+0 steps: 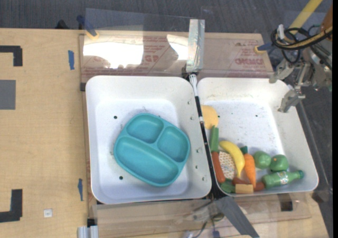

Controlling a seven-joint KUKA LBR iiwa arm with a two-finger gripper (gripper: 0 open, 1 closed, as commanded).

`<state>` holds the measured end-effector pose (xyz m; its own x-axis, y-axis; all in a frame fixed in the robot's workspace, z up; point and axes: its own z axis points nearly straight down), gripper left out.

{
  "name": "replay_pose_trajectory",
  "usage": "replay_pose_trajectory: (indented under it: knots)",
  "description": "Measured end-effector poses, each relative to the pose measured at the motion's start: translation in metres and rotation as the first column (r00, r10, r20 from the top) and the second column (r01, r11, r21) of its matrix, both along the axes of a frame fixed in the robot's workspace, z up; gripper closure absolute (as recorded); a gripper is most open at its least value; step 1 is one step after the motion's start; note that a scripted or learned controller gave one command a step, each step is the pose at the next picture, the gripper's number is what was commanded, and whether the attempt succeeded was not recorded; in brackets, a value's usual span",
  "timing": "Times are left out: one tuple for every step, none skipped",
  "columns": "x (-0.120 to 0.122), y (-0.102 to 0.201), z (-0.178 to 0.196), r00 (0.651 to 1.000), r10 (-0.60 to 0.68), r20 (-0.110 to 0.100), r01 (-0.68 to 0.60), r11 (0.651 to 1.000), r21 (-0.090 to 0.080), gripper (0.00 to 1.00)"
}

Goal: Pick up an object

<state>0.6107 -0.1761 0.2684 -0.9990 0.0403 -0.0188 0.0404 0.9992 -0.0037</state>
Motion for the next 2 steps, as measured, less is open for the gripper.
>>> replay_pose_trajectory:
  knots:
    - [-0.074,0.042,-0.088,1.0,0.005,-0.021,-0.004,1.0,0.006,0.0]
    - [-0.115,0.079,-0.171,0.981,-0.194,-0.002,0.194,0.981,0.001,0.0]
